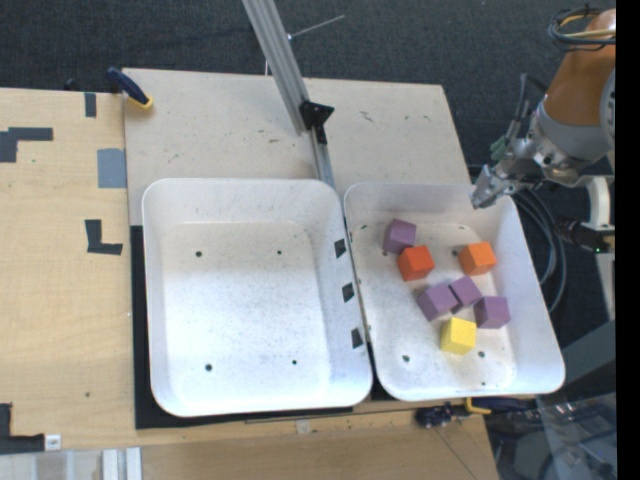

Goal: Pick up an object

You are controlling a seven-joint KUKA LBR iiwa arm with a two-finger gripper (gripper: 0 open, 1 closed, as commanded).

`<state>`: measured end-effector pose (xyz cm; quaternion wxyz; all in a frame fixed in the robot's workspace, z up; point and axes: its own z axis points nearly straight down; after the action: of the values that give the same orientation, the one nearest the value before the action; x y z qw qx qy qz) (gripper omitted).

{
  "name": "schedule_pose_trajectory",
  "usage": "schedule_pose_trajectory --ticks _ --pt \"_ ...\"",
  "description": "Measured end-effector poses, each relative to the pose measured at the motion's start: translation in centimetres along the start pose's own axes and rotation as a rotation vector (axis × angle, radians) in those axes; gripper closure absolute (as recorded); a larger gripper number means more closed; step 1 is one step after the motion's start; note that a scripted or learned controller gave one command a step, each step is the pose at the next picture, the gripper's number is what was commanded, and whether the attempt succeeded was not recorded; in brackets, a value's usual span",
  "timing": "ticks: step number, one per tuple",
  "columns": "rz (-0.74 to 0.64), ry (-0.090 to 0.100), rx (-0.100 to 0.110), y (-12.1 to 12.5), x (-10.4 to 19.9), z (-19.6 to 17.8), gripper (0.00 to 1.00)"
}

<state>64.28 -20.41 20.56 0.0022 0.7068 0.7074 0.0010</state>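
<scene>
Our gripper (484,194), its opening impossible to tell, hovers at the right bin's (535,298) far rim; we judge the orange cube (478,258) light, rigid, best pinched across flat sides.

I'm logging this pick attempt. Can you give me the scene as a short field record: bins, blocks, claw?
right bin: holds seven blocks
purple blocks: four
orange blocks: two
yellow block: one, nearest the front rim
left bin: white, speckled floor
claw: above right bin's far right corner, no block between its fingers
</scene>
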Motion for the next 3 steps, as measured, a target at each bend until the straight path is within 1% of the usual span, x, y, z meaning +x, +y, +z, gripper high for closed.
schedule_pose_trajectory --ticks 1,3 --pt "-0.001 0.001 0.002 0.1 0.0 -2.7 1.00" --pt "-0.006 0.004 0.005 -1.8 10.9 -4.4 1.00"
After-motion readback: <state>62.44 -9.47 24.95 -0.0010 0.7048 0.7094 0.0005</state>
